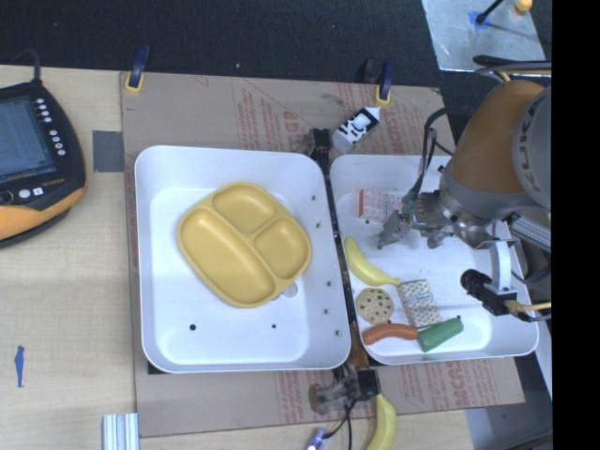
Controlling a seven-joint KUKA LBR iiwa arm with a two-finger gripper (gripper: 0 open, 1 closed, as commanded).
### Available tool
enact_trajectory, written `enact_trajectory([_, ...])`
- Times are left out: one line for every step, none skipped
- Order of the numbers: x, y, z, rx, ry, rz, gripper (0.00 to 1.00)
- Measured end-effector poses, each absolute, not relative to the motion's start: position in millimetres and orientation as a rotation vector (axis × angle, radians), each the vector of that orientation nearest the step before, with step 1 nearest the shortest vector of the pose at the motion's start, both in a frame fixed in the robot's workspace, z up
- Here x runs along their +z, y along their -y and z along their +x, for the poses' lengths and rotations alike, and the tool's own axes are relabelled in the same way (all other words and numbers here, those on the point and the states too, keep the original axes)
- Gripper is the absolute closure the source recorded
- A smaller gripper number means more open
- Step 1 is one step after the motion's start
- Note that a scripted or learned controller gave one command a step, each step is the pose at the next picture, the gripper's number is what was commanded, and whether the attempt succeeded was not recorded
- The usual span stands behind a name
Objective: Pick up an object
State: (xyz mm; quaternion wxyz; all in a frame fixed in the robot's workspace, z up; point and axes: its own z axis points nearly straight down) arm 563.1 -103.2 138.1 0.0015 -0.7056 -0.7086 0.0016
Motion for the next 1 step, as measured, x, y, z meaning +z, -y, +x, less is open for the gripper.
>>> enact_trajectory([92.3, 94.4, 531.2, 0.006, 2.228, -2.218, 0.0])
